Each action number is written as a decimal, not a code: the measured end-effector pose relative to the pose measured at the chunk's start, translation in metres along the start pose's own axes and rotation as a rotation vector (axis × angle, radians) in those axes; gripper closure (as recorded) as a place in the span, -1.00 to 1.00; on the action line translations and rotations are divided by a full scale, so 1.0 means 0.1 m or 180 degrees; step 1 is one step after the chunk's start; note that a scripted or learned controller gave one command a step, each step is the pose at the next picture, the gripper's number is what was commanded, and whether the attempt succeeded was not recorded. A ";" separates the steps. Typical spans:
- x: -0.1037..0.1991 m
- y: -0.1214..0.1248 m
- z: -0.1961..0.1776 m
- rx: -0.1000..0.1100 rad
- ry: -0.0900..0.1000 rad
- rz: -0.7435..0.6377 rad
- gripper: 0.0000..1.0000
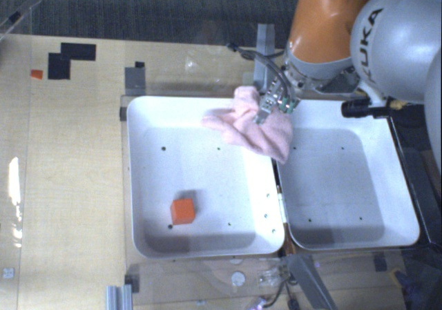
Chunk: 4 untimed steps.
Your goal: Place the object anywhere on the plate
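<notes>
Up near the far rim of the left bin (138, 184), the gripper (275, 103) has its two fingers pinched on a pink cloth (252, 128), the fabric bunched between them at its upper right edge. From that pinch the cloth hangs in loose folds, one flap spreading out to the left above the left bin's floor and its lower corner drooping over the seam where the left bin meets the right bin (352, 184). Well apart from it, a small orange block (183, 211) lies on the left bin's floor toward the near side.
</notes>
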State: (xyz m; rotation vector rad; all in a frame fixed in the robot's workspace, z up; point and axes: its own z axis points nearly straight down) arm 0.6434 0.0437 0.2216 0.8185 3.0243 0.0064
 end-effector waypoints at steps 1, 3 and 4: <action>0.29 0.52 0.00 -0.0008 -0.0003 -0.1281 1.00; 0.98 1.33 -0.06 -0.0008 0.0006 -0.1689 1.00; 0.98 1.33 -0.06 -0.0009 0.0004 -0.1688 -1.00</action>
